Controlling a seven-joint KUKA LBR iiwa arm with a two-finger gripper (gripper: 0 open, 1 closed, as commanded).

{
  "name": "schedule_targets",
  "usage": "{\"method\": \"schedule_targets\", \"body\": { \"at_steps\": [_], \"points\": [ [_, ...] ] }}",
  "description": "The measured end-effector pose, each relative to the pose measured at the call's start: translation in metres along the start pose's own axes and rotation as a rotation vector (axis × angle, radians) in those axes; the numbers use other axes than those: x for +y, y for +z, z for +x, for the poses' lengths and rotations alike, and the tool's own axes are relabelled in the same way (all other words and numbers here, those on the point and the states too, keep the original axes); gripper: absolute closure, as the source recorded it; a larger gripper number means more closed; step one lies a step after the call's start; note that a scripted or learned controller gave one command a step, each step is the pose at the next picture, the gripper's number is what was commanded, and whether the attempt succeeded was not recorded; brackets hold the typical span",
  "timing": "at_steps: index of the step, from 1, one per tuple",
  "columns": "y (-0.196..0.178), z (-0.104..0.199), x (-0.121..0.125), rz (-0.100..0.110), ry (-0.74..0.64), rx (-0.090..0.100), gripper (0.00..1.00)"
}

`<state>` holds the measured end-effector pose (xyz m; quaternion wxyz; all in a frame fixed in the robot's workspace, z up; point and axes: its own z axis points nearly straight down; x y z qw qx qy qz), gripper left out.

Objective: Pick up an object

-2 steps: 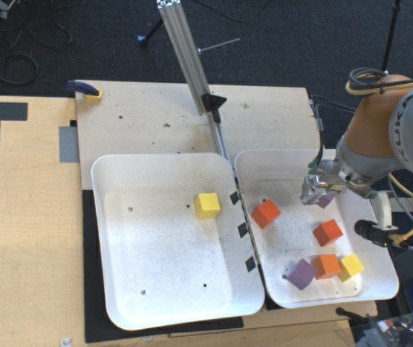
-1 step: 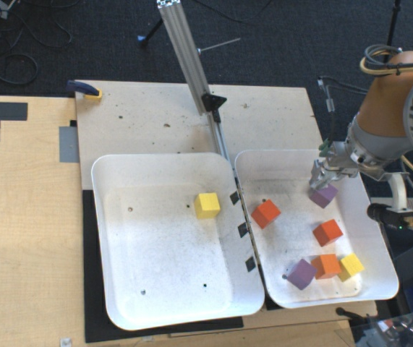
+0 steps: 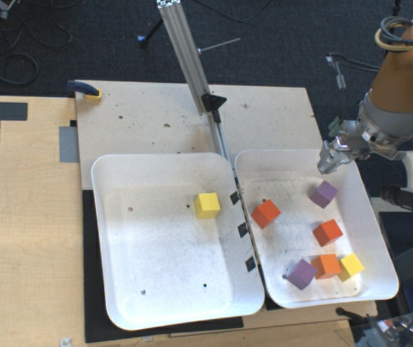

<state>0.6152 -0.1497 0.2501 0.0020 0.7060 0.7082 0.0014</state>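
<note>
Purple cube (image 3: 324, 194) looks light, rigid, maybe foam: pinch 2 opposite flat faces; gripper (image 3: 329, 161) just above it, opening can't be told

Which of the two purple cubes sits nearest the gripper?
The upper purple cube in the right bin, just below the gripper. The other purple cube lies at the bin's front beside an orange cube.

Matt blocks (image 3: 266, 213), smooth white plastic bins (image 3: 112, 194), pale wooden bench (image 3: 25, 215).
</note>
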Motion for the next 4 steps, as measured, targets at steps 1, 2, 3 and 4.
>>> {"method": "schedule_targets", "body": {
  "at_steps": [1,2,3,4],
  "points": [
    [-0.003,0.048,0.004,0.006,0.000,0.003,1.00],
    [-0.007,0.104,-0.003,0.008,-0.001,0.004,1.00],
    [-0.005,0.165,-0.008,0.009,-0.002,0.004,1.00],
    [0.011,0.225,-0.011,0.011,-0.001,0.003,1.00]
  ]
}}
